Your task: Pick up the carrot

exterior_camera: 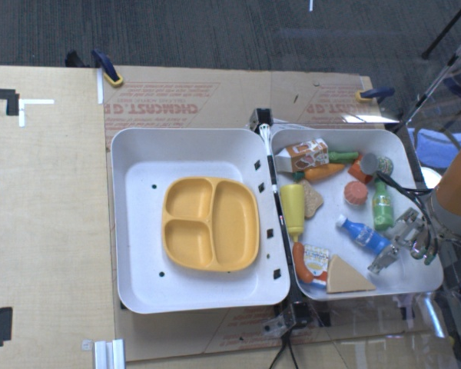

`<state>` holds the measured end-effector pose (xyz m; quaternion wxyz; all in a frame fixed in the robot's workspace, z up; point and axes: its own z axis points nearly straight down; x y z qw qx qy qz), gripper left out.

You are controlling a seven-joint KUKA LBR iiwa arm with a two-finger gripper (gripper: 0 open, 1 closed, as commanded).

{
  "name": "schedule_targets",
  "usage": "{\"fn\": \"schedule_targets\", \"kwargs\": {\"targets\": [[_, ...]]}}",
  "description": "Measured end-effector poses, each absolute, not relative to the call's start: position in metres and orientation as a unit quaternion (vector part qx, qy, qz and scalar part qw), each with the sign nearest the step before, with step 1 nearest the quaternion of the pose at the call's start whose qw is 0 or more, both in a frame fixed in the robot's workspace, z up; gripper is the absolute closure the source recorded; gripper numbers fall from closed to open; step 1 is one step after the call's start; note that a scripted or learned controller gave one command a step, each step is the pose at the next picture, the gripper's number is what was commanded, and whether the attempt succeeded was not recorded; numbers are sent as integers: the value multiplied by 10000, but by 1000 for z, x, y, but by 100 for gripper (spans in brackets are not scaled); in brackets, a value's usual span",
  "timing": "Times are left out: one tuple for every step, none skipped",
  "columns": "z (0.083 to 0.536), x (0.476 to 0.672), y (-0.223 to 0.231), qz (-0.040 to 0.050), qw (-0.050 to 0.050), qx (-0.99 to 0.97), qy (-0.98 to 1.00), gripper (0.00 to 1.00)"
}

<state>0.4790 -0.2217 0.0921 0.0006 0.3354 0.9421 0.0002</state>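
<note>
Yellow divided plate (pixel 212 224) in left bin (pixel 131 229); blue bottle (pixel 363 236) right.

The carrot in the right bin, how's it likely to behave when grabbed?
The carrot looks like smooth, rigid toy plastic, so probably light and slippery. Its tapered round body may roll or squirt out. The carton crowds it.

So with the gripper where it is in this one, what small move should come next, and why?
Probably a shift toward the far side of the right bin, to get above the carrot. The gripper sits low at the bin's near right, beside the blue bottle, while the carrot lies near the far wall next to the small carton.
</note>
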Motion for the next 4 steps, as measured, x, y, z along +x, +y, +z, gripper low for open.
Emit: {"fn": "schedule_targets", "kwargs": {"targets": [[92, 480, -222, 2, 15, 1887, 9820, 0], [92, 480, -221, 0, 24, 1040, 9946, 0], [104, 481, -222, -11, 49, -654, 9978, 0], [93, 497, -220, -2, 39, -1944, 9809, 0]]}}
